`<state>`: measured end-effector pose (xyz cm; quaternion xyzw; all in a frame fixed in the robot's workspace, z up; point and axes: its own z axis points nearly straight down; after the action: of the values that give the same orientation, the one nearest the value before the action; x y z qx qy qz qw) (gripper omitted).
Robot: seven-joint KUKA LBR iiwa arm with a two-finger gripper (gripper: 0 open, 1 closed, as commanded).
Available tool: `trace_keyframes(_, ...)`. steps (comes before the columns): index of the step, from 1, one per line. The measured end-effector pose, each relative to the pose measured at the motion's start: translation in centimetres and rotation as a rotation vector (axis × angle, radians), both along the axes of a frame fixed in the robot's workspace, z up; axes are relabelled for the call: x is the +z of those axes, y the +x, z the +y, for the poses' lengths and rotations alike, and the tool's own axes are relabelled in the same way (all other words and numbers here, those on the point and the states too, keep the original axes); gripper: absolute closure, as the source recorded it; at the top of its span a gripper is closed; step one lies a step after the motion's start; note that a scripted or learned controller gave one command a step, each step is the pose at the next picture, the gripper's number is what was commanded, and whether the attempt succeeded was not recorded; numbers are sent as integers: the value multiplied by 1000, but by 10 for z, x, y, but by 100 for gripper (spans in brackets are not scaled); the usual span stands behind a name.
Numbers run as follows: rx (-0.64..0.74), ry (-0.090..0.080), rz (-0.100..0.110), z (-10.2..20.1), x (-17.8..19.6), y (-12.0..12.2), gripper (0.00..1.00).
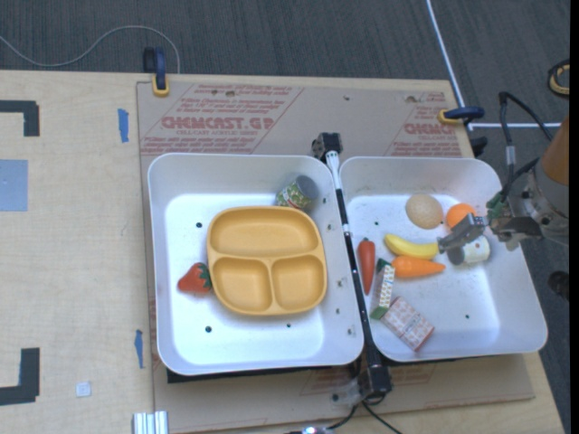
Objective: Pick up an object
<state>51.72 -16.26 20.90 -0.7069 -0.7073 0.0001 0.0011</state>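
Observation:
My gripper [466, 242] hangs low over the right bin [507, 328], near its right wall. It sits just right of a yellow banana [409, 244] and an orange carrot [418, 267], and just below a small orange fruit [460, 214]. A beige egg-shaped ball [423, 211] lies further left of the fruit. A red chili pepper [365, 262] lies by the bin's left wall. Beside it are a green and white packet [385, 287] and a pink patterned box [408, 323]. I see nothing clearly held.
The left bin [172, 333] holds a yellow divided plate [267, 260], a red strawberry [193, 279] at its left and a small wrapped item [296, 194] near the back right corner. Clamps [159, 69] pin the cardboard base. A white cable [443, 39] crosses the floor.

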Motion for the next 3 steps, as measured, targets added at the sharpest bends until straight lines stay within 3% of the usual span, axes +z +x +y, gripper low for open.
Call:
trace_keyframes(1, 0, -1, -16, 17, -107, 19, 0)
trace_keyframes(2, -6, -11, -13, 62, -121, -18, 0)
trace_keyframes(3, -8, -21, -27, 58, -107, -15, 100)
